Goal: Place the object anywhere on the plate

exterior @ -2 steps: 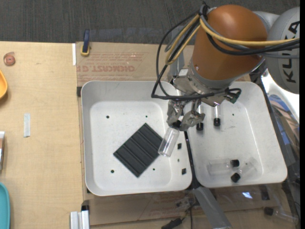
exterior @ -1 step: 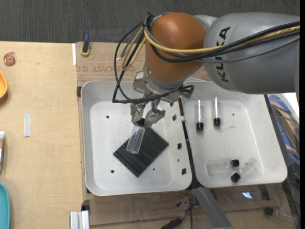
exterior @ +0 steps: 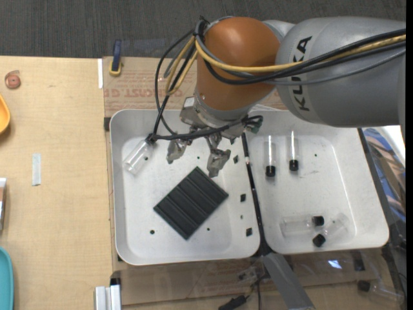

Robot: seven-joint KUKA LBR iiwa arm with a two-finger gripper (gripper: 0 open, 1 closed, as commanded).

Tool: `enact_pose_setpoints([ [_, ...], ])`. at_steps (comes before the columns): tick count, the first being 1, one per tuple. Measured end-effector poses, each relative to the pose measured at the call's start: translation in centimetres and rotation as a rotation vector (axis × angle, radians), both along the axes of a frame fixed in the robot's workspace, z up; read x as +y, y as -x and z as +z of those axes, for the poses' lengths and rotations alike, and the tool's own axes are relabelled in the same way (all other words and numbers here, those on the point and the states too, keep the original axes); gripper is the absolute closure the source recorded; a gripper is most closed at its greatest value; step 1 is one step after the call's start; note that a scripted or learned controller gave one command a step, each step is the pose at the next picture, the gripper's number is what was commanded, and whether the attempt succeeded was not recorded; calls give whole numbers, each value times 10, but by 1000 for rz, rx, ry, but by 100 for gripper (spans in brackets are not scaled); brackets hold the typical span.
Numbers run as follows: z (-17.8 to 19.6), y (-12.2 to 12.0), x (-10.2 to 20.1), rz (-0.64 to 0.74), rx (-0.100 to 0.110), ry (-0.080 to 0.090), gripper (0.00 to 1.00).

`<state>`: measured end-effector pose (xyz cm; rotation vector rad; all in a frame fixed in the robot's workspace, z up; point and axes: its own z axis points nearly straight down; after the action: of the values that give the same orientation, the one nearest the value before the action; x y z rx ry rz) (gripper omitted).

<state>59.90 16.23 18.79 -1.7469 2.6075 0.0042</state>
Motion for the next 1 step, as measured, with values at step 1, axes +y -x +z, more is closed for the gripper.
enact_pose_setpoints([
  [1,22,-18,42,315,-2,-1,0],
])
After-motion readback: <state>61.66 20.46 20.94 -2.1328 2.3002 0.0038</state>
